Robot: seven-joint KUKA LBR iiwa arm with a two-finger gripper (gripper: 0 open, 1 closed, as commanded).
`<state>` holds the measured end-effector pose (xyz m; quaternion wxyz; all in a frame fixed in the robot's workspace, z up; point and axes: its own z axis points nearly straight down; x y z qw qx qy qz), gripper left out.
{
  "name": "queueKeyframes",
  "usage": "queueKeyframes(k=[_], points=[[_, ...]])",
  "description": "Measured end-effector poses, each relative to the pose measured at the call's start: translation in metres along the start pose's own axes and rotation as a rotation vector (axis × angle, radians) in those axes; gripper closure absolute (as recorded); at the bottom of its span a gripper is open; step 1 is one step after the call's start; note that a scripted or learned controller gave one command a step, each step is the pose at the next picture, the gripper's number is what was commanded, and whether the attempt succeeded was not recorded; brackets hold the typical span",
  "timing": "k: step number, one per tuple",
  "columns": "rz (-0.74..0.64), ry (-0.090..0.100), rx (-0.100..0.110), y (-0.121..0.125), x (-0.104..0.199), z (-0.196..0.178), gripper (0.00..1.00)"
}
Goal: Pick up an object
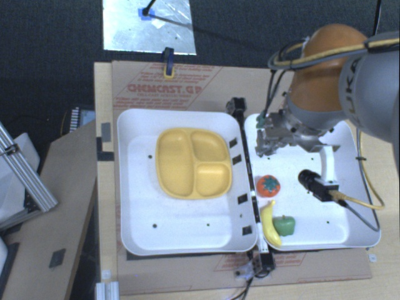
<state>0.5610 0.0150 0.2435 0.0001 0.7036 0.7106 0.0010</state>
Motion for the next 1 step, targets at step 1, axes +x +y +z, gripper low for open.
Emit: queueKeyframes(k=[1], points=[[0.001,0.0,0.001,-0.0054,0.044,0.0109,1.0]])
